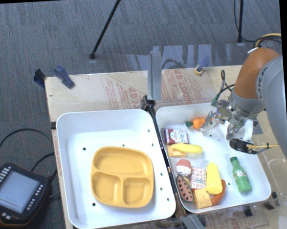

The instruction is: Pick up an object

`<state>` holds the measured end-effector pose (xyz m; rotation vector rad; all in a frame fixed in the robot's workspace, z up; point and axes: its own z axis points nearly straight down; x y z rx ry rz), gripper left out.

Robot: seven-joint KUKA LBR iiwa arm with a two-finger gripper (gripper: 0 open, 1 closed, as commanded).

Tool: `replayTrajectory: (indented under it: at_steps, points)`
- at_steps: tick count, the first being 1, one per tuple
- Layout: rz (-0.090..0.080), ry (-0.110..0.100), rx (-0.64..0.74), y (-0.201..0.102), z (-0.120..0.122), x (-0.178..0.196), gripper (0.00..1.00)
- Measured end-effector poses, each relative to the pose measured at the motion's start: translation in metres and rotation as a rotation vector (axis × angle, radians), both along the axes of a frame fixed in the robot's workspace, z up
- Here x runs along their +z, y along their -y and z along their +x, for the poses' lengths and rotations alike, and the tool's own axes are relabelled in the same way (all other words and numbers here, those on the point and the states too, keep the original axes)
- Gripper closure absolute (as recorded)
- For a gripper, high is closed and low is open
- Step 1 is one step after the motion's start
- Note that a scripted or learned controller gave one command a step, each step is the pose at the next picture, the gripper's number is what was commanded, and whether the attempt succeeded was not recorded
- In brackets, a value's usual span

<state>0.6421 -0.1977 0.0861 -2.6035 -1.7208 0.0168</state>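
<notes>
The right bin (pixel 263 176) holds several toy foods. An orange carrot (pixel 197 123) lies at its back, and a maroon carton (pixel 176 134) sits left of it. A yellow corn cob (pixel 188 148) lies below the carton. A green bottle (pixel 240 175) lies near the right wall. A watermelon slice (pixel 184 189), a pink packet (pixel 198 177) and a yellow piece (pixel 213 178) crowd the front. My gripper (pixel 221 122) hangs low over the back of this bin, just right of the carrot. Nothing visibly hangs from it.
The left bin (pixel 72 141) holds a yellow divided plate (pixel 122 176). A metal post (pixel 154 76) rises behind the seam between the bins. A handheld pendant (pixel 14 189) lies on the floor at the left. Tripod legs stand on the carpet behind.
</notes>
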Motion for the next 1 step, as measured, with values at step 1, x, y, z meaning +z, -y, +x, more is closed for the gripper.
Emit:
replayTrajectory:
  at_steps: [1]
  points:
    - [-0.007, 0.01, 0.005, -0.0007, 0.0024, 0.0101, 1.0]
